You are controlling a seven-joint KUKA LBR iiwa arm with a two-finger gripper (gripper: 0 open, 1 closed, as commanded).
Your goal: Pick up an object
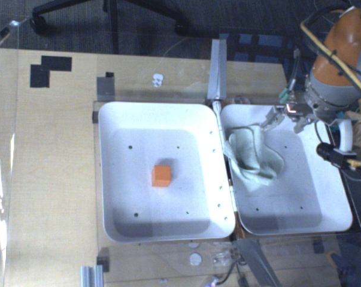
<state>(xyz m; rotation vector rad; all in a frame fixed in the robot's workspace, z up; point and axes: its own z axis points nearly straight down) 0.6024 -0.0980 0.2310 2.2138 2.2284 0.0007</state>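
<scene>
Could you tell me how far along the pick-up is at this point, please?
Done: the arm has reached over the right bin. In hand: the tool sits at the upper edge of the crumpled cloth; an actual grip can't be confirmed. Left: securing and lifting something. The orange cube lies in the left bin.

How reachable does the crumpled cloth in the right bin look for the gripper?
Probably reachable: the gripper hangs over the right bin beside the cloth, with nothing lying between them.
</scene>
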